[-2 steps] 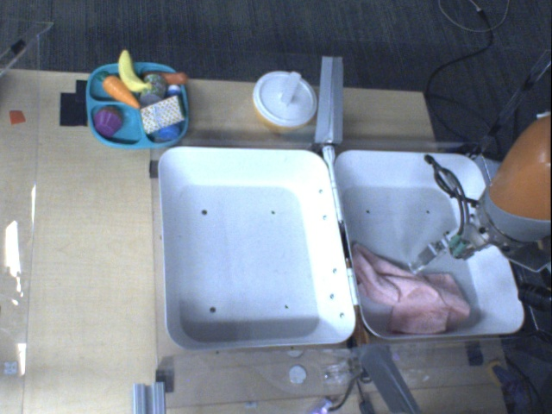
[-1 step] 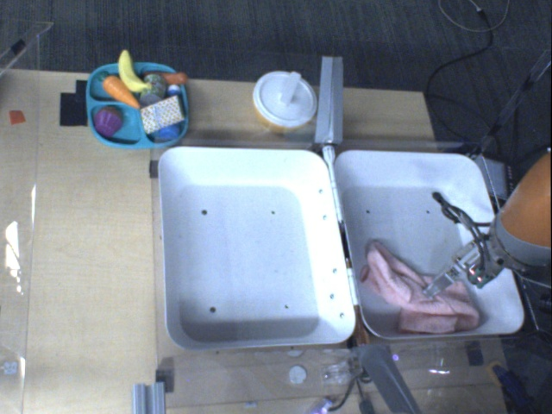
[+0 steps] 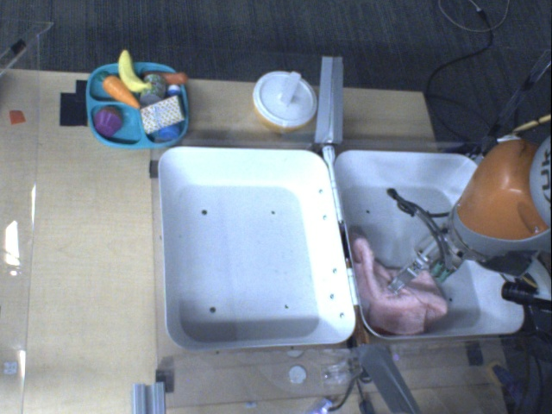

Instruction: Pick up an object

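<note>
Pink cloth [image 3: 392,298] under tool [image 3: 404,280], right bin [image 3: 379,179].

A grey robot arm [image 3: 517,248] with a broad, rounded orange band [image 3: 500,198] above its wrist — the wrist narrows to a small metal gripper [image 3: 405,279] with slim silvery parts, a green fleck and thin dark cables.

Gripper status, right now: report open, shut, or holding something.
Gripper: down in the right bin, fingertips at the pink cloth; whether it is open, shut or gripping the cloth cannot be told from this view.
</note>
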Robot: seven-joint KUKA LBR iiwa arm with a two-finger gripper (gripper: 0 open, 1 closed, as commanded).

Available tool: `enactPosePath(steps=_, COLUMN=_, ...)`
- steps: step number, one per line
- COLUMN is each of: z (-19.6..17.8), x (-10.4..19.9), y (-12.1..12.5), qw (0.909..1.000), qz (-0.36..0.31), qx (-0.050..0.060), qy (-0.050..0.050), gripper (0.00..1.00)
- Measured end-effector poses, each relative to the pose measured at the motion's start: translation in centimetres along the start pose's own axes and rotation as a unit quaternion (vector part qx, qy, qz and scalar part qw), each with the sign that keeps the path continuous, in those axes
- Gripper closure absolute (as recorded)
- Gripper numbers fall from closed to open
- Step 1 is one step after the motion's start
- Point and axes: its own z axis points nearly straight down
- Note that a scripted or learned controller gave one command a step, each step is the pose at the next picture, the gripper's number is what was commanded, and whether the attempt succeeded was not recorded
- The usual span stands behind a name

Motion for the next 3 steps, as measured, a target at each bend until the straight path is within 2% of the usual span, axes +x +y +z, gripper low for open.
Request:
enactPosePath(steps=1, z=-9.2, x=1.8, y=-0.8, qw=0.9975, qz=-0.07, qx=0.003, qy=0.005, gripper=0.0)
enactPosePath(steps=2, z=-1.6, x=0.7, y=4.8, qw=0.9957, qz=-0.092, qx=0.004, qy=0.008, gripper=0.0)
enactPosePath(steps=3, z=0.7, x=-5.9, y=9.2, qw=0.9948, qz=0.101, qx=0.004, qy=0.005, gripper=0.0)
